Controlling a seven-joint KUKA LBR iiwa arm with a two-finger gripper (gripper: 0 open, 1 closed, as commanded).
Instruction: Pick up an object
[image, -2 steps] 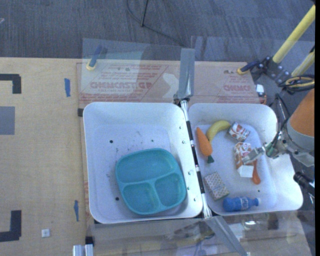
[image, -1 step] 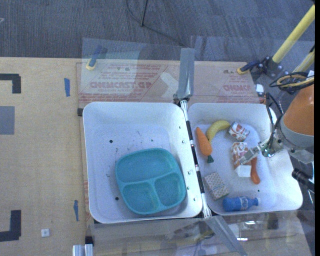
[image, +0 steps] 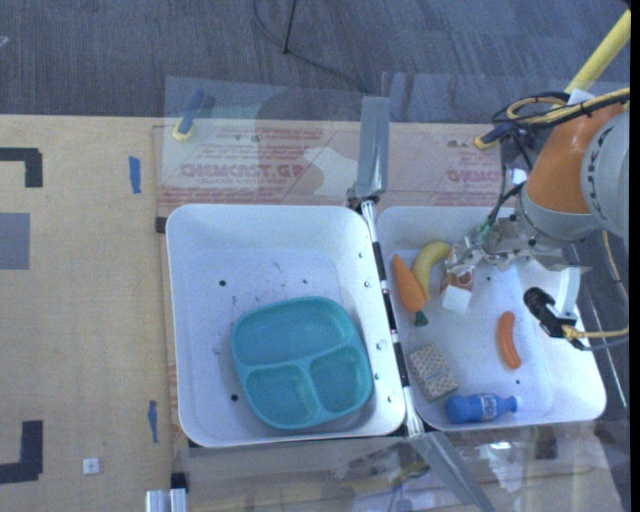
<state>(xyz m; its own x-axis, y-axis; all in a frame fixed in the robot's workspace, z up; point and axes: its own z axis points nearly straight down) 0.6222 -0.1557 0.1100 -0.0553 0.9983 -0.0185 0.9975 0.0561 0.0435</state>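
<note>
Tan bench (image: 80, 330); two white bins (image: 200, 260), blue tape strips (image: 134, 174)

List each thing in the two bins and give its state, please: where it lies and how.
Tray: flat in left bin.
Carrot: lying in right bin, by the divider.
Banana: lying beside the carrot.
Sausage: lying apart.
Bottle: on its side.
Sponge: flat.
Gripper: low by the banana.

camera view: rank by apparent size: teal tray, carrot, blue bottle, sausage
1. Teal tray, by far the largest.
2. Carrot and blue bottle: similar, too close to rank.
3. Sausage, smallest, though not by much.
</note>
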